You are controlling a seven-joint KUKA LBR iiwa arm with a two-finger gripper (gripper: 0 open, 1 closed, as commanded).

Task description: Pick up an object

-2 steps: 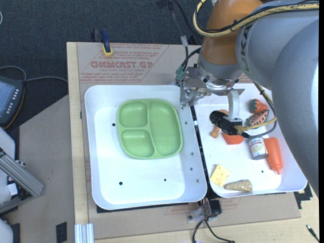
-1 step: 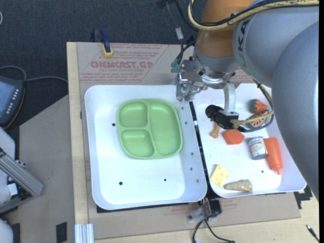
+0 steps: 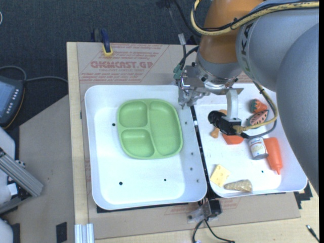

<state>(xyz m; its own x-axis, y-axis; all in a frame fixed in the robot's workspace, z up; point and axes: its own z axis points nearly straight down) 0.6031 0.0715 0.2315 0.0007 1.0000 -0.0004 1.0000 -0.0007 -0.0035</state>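
Grey arm [image 3: 283, 59] hiding tool, right bin [image 3: 283, 184] half-covered

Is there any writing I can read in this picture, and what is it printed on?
"CHEMCAST G P": red print on the brown board behind the left bin; its last letters are unclear.
A smaller red line beneath it is too blurred to read.
The label on the small can in the right bin is too small to read.

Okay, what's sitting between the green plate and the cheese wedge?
In the camera view, the bins' adjoining white rims separate the green plate from the cheese wedge; no loose objects.
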